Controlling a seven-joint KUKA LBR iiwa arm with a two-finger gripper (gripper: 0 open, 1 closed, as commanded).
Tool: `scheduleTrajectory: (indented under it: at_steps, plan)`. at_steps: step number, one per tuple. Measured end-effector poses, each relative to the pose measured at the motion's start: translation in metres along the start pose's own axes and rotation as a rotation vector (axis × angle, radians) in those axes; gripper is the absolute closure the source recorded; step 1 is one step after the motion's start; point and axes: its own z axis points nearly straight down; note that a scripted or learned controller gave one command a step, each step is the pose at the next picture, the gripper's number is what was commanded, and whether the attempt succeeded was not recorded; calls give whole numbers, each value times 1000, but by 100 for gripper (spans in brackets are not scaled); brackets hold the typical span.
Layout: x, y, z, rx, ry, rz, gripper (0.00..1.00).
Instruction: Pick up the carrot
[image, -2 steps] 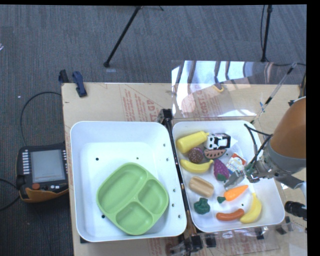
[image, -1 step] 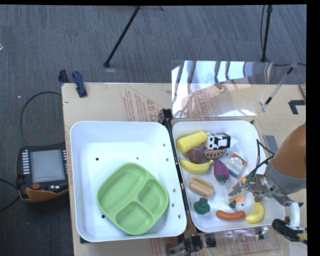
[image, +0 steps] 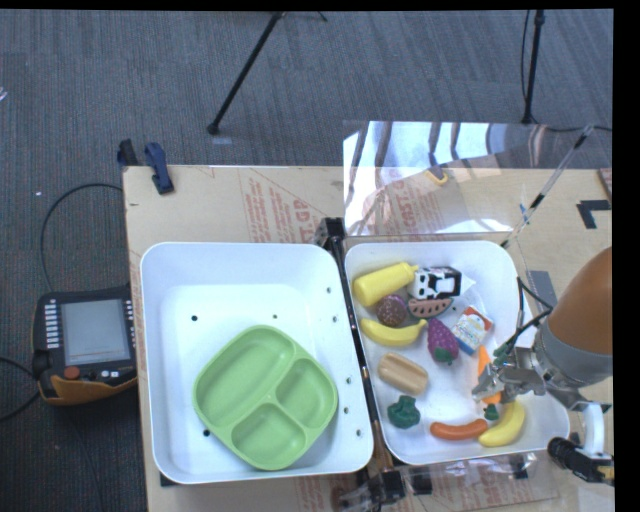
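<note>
The carrot (image: 484, 359) is a thin orange stick in the right part of the right bin (image: 505, 262), pointing toward the front edge. My gripper (image: 493, 386) comes in from the right and hangs directly over the carrot's lower half, hiding it. A bit of orange shows just below the gripper. Whether the carrot is in its grasp is not visible.
Around the carrot lie a small carton (image: 470, 328), a purple toy (image: 442, 340), a yellow banana (image: 506, 424), a red sausage (image: 457, 431), a bun (image: 403, 374) and green broccoli (image: 403, 411). The left bin (image: 165, 300) bears a green divided plate (image: 265, 397).
</note>
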Motion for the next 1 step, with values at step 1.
scheduleTrajectory:
  at_steps: [1]
  plan:
    - [99, -15, -74, -9, -5, -87, 100]
